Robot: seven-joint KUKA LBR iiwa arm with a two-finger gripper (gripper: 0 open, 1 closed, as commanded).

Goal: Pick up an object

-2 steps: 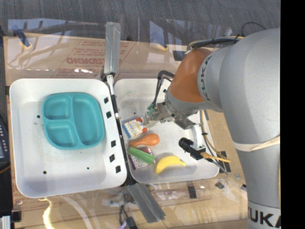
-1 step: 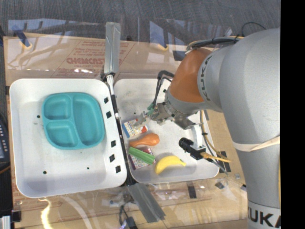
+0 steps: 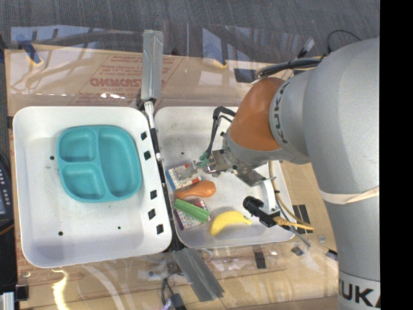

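We are counting two white bins sitting side by side on the table (image 3: 77, 76): the left bin (image 3: 32, 237) and the right bin (image 3: 187, 124). In the left bin we are finding one item, a teal divided plate (image 3: 100, 162) with three compartments, lying flat toward the upper middle of the bin floor. In the right bin we are counting four loose objects clustered in the lower left part: one orange carrot-like piece (image 3: 197, 189), one green stick-shaped piece (image 3: 191, 210) lying just below it, one yellow banana (image 3: 229, 222) near the bin's lower edge, and one flat printed packet (image 3: 181, 175) lying partly under the orange and green pieces, so its full outline is not readable. One arm (image 3: 335, 134) is reaching in from the right, its orange band (image 3: 255, 121) sitting over the middle of the right bin and covering much of that bin's floor and right wall. The claw (image 3: 210, 163) is pointing down just above the orange piece and beside the packet; its fingers are small, dark and partly masked by the wrist, so we cannot tell how far apart they are standing, and we are seeing nothing clearly between them. One black cable fitting (image 3: 258, 210) is hanging at the bin's lower right, next to the banana. The arm's lower body is being cut off by the frame's bottom edge.
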